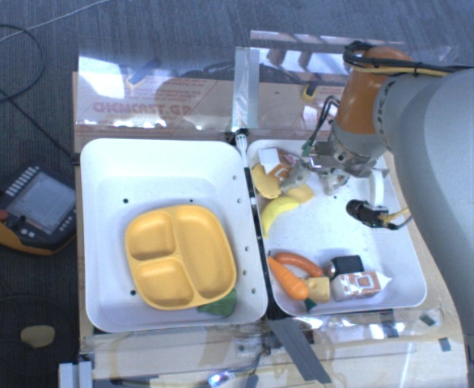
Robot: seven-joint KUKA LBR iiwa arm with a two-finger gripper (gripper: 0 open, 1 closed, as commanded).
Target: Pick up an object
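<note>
Yellow tray (180, 255) (three compartments) in bin (112, 176)

Left bin (112, 176) and right bin (334, 226): smooth white plastic, faint sheen. Divided yellow plate (180, 253): moulded plastic, satin finish. Orange carrot (285, 278): plastic, glossy. Clear panels (164, 95) behind the bins: transparent sheet, highly reflective. Floor carpet (140, 14): dark cloth, rough, matt. Arm (447, 136): grey casing, smooth.

Bare floor mid right bin (334, 237), banana (277, 211) at left, carrot (285, 279) along near edge
</note>
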